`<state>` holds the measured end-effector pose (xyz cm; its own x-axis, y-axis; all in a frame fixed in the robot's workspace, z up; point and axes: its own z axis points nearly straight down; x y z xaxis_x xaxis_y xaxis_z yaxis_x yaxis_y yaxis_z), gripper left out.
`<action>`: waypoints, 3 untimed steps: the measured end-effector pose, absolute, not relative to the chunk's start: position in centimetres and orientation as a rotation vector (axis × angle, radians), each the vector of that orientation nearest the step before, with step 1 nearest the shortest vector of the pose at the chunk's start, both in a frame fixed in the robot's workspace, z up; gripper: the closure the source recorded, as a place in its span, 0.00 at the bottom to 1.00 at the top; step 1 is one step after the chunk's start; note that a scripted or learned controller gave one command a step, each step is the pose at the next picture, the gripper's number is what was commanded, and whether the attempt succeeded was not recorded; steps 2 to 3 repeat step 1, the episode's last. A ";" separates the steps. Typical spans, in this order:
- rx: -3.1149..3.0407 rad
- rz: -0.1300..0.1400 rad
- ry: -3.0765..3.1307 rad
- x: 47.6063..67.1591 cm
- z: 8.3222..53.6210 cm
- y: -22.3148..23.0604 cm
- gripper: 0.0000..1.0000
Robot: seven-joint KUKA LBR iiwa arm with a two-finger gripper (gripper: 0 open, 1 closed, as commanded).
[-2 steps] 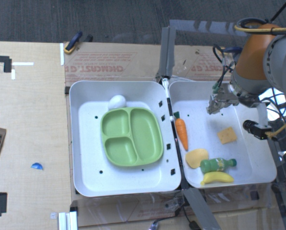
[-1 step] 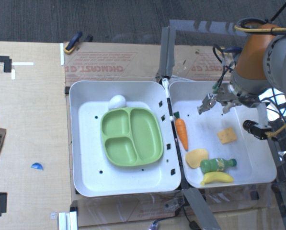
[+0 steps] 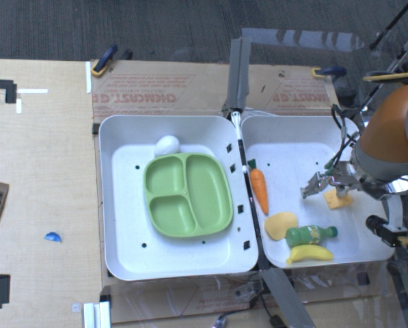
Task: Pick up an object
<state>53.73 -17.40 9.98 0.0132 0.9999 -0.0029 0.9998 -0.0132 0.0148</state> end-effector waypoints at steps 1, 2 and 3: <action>2.410 0.038 2.001 52.1 10.3 -18.9 0.00; 2.410 0.038 2.001 52.1 10.3 -18.9 0.00; 2.410 0.038 2.001 52.1 10.3 -18.9 0.00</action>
